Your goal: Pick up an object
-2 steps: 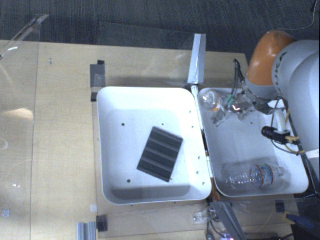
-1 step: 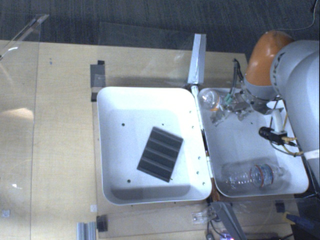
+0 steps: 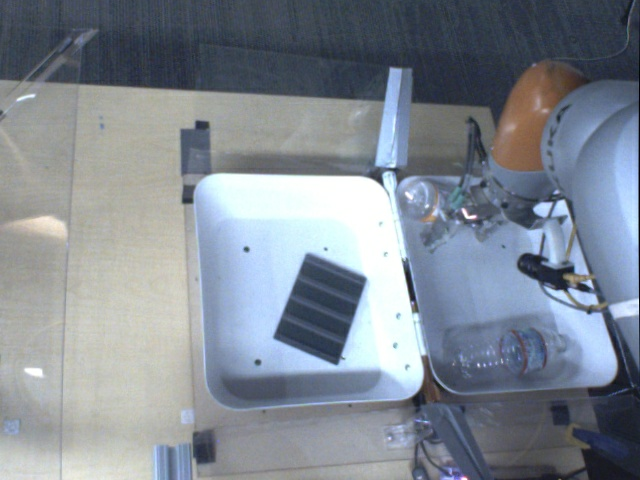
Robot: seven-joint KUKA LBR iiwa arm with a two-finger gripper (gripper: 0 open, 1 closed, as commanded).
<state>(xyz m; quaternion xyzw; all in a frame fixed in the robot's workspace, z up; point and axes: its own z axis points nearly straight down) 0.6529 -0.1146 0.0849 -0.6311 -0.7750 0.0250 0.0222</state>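
The gripper (image 3: 455,211) hangs in the right bin's (image 3: 470,298) far corner, beside a small clear object (image 3: 418,200); how far open it is, I cannot tell. A plastic bottle (image 3: 500,351) lies along that bin's near wall. Centring squarely over one object before closing seems wise.

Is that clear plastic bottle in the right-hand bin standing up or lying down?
Lying down. The bottle rests on its side along the right bin's near wall, its full length showing.
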